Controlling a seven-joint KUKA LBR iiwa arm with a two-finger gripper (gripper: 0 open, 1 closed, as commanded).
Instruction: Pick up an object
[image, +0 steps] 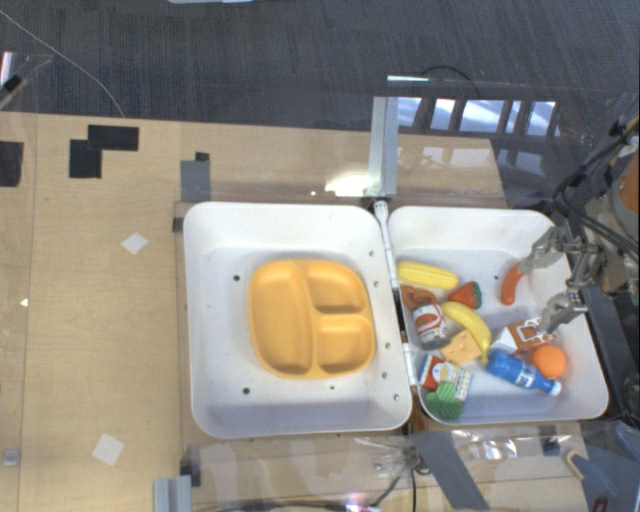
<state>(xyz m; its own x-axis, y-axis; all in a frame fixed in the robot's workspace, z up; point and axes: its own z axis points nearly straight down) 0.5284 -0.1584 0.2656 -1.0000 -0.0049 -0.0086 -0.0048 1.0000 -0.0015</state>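
Note:
My gripper (546, 281) hovers over the right side of the right bin (470, 232), open, with nothing between its fingers. One fingertip (539, 249) is near a red sausage (511, 283). The other fingertip (555, 312) is just above a small brown box (527, 334) and an orange (549, 360). A blue bottle (521, 372) lies at the bin's front. Further left are a corn cob (427, 273), a strawberry (466, 294), a banana (468, 324), a can (428, 322), a cracker (461, 348) and a green packet (449, 387).
The left bin (220, 250) holds a yellow divided tray (310, 317). A metal post (384, 150) stands behind the seam between the bins. Cables and the arm's body crowd the right edge beside the right bin.

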